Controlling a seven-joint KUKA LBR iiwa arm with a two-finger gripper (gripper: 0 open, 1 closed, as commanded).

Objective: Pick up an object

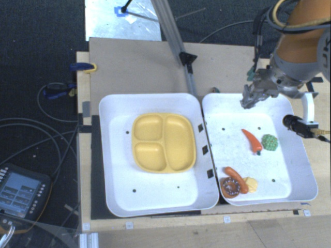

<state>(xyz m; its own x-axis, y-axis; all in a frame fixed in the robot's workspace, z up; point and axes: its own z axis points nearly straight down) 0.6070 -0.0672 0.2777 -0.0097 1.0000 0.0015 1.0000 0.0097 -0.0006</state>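
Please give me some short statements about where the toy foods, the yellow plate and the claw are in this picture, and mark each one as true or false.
1. The yellow plate lies in the left bin. True.
2. The claw holds the red pepper. False: the pepper lies on the floor of the right bin, apart from the claw, which is above that bin's far edge.
3. The green broccoli lies just right of the red pepper. True.
4. The donut lies on the yellow plate. False: it is in the right bin, near its front left corner, beside a sausage.
5. All the toy foods are in the right bin. True.
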